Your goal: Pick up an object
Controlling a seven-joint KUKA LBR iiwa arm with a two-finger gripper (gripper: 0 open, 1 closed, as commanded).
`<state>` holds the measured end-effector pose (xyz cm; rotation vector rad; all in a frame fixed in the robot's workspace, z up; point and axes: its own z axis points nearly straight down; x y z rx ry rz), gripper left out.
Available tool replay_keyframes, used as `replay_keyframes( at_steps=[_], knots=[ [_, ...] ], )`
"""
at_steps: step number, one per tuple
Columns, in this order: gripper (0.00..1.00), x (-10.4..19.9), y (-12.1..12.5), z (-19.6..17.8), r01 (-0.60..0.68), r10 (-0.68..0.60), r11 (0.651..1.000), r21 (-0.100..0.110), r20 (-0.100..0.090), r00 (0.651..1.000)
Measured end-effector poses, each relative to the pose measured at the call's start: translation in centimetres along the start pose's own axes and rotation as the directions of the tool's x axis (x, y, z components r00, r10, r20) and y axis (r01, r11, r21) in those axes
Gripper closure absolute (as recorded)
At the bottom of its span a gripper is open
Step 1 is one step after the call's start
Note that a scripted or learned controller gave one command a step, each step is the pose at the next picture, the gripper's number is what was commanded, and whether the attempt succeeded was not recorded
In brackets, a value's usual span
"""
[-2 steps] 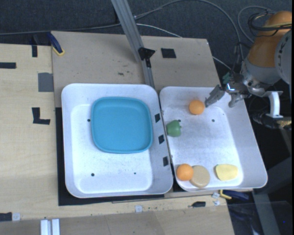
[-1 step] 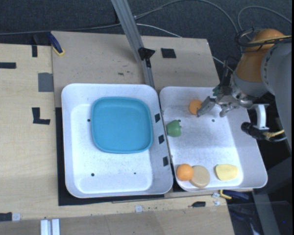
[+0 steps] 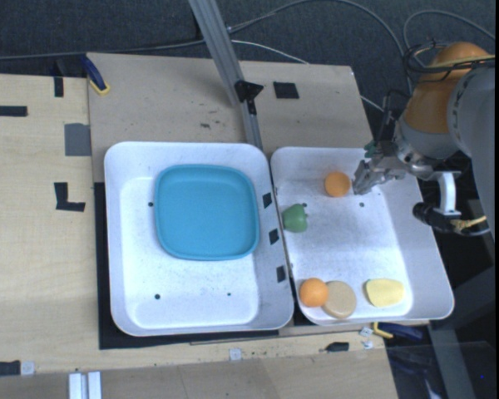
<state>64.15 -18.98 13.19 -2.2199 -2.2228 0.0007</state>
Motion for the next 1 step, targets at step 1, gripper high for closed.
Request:
replay_keyframes(
  at_steps=[1],
  knots=[
    [1.00,0.07,0.31,-6.28,-0.001,0.001,1.000,-0.005,0.001,1.000]
  ],
)
